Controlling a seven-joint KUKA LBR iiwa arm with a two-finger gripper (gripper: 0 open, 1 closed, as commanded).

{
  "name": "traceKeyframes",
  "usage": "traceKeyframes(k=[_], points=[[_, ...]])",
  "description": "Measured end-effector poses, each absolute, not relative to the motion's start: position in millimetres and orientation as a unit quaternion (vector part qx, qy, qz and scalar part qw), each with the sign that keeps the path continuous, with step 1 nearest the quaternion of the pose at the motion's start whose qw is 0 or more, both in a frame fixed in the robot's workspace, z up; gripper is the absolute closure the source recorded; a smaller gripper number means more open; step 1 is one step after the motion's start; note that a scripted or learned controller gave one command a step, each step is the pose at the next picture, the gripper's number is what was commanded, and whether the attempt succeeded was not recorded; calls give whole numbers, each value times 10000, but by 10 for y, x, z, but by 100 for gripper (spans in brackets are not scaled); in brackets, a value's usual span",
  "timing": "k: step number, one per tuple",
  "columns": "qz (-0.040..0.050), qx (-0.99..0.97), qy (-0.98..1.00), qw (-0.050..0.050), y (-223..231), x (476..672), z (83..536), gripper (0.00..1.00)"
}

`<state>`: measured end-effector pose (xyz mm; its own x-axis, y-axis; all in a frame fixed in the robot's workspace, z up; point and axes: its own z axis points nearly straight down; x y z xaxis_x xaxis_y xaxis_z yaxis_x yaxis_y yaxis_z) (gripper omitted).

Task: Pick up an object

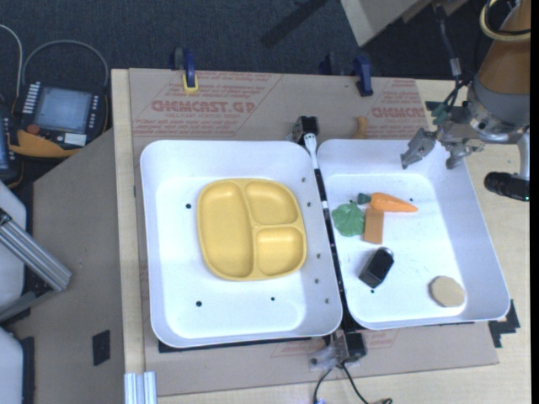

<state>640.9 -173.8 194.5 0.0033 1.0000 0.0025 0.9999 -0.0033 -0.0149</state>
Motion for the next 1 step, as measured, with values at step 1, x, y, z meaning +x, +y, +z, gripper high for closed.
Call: traceKeyframes(k=[1], points=[[-1, -7071, -7071, -5, -1731, 6442, 2044, 0]])
